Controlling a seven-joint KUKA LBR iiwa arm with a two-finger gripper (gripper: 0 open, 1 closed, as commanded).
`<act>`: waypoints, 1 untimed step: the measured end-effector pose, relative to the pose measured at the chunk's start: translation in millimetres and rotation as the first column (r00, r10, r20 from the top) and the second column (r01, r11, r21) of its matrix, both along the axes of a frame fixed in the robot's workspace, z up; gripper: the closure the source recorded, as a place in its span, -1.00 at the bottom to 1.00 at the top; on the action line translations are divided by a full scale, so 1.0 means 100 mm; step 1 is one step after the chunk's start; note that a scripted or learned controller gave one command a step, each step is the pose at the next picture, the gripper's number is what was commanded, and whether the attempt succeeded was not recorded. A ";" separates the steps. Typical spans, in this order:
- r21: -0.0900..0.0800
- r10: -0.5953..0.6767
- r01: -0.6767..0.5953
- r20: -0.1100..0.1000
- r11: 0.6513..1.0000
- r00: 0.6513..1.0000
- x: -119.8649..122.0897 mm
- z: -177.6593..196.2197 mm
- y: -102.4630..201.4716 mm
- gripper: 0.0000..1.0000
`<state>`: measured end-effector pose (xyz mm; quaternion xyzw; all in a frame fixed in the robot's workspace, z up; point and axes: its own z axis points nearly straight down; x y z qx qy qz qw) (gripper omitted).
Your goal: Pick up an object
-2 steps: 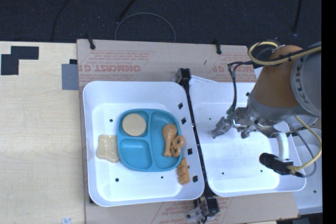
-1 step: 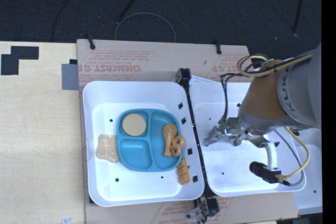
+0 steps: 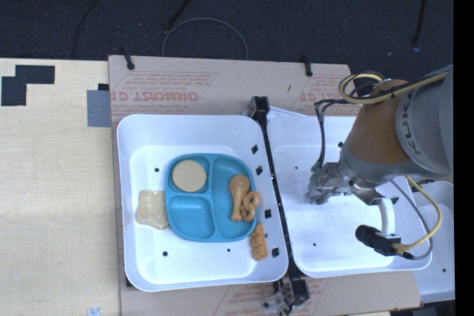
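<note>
- Blue three-compartment plastic tray (image 3: 194, 222) in the left white bin (image 3: 141, 137), lower centre of the frame.
- Round tan disc (image 3: 188, 176) lying in the tray's upper-left compartment.
- Brown twisted pretzel-like piece (image 3: 243, 198) lying in the tray's right compartment.
- Pale beige flat slab (image 3: 152, 209) on the bin floor, touching the tray's left edge.
- Small orange-brown chunk (image 3: 258, 243) on the bin floor just below the tray's lower-right corner, near the divider between bins.
- Right white bin (image 3: 296, 129) at right of centre, with the gripper (image 3: 320, 187) low over its floor near its middle; nothing visible between its fingers, and open or closed not discernible from this angle.
- Grey arm with orange band (image 3: 378, 131) entering from the right edge, cables looping around it.
- Brown cardboard sheet (image 3: 185, 89) under both bins, on a light wooden bench (image 3: 52, 181).
</note>
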<state>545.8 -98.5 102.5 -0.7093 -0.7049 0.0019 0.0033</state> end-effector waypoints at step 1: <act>-0.002 0.000 0.000 0.009 1.000 1.000 -0.06 0.61 -0.02 1.00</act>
